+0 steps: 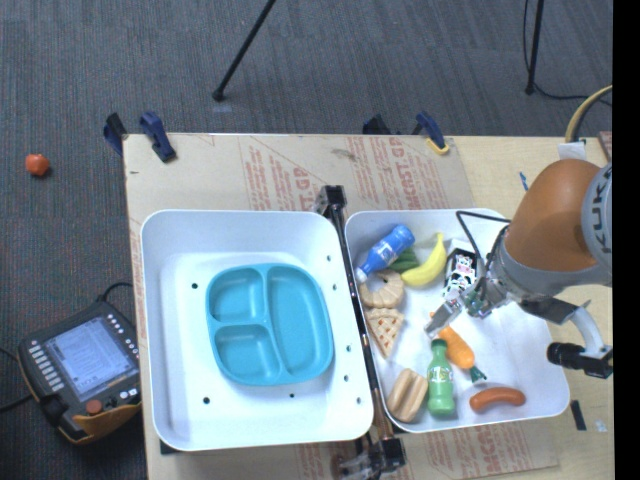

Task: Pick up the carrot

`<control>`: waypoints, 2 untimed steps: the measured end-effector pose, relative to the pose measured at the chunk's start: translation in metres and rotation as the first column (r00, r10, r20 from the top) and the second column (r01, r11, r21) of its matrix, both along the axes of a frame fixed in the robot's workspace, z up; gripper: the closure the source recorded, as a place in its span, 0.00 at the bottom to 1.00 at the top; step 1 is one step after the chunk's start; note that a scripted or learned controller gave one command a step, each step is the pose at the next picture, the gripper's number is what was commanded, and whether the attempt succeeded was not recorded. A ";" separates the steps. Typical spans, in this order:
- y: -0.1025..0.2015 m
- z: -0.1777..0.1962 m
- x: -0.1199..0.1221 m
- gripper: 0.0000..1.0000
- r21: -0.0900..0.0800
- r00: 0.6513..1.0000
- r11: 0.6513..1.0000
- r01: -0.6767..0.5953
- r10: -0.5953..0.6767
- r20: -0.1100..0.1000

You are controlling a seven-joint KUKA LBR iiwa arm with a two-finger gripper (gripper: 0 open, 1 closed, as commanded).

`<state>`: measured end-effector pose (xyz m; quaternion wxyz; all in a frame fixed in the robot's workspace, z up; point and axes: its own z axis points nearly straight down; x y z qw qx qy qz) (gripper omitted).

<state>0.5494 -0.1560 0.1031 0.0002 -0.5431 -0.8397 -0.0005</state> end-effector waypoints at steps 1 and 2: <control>0.040 -0.016 -0.026 0.00 0.001 0.994 0.994 -0.109 0.109 -0.003; 0.047 -0.016 -0.030 0.00 -0.001 0.941 0.942 0.337 -0.337 -0.002</control>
